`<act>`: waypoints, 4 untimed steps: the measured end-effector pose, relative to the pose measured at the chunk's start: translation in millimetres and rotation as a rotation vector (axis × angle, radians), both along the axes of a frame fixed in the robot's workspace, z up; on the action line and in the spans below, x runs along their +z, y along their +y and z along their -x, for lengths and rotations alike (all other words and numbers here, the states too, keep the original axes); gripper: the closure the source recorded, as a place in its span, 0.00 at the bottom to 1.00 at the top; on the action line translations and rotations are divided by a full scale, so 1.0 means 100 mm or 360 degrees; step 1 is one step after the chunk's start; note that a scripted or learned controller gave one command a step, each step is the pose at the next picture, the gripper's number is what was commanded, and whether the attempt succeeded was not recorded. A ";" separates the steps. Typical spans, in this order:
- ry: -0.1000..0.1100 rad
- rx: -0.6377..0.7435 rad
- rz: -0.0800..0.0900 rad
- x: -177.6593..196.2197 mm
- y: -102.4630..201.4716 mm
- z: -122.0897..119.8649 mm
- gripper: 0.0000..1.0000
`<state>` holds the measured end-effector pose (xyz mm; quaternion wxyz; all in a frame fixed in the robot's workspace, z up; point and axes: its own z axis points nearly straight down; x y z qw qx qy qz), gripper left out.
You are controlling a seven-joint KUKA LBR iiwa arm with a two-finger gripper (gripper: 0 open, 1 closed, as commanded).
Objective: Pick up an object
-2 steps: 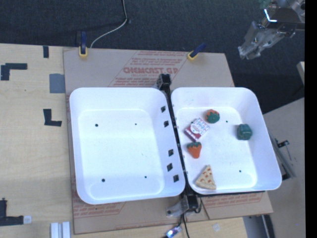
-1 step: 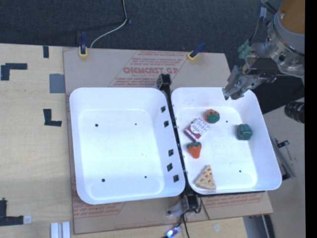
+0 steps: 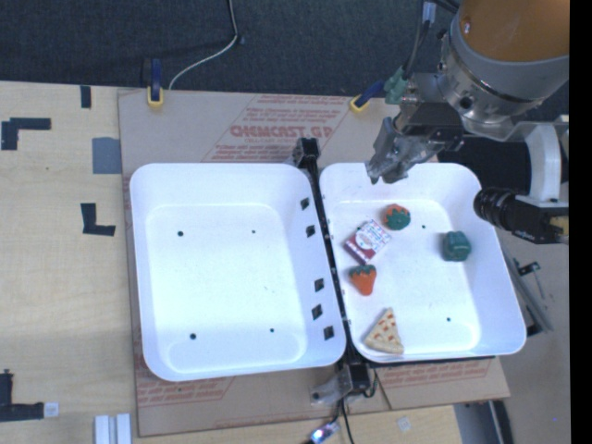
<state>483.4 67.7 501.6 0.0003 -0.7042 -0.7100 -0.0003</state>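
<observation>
The right bin [image 3: 481, 285] holds several small toys: a red and white packet [image 3: 368, 240], a strawberry [image 3: 363, 278], a pizza slice [image 3: 385, 332], a green and orange round toy [image 3: 398, 216] and a dark green block [image 3: 455, 246]. My gripper [image 3: 383, 171] hangs above the bin's far left corner, just up and left of the round toy. Nothing shows between its fingers. The fingertips sit close together.
The left bin [image 3: 148, 248] stands beside the right one, with a black hinge strip [image 3: 319, 248] between them. Both rest on a cardboard sheet [image 3: 268, 128]. A white cable [image 3: 199, 58] runs behind.
</observation>
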 end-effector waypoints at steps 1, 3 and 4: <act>-0.0003 -0.0010 0.0002 0.35 -0.05 0.00 1.00; 0.0022 -0.0005 0.0005 -0.84 0.16 0.01 1.00; -0.0021 -0.0007 -0.0004 0.40 0.40 -0.10 1.00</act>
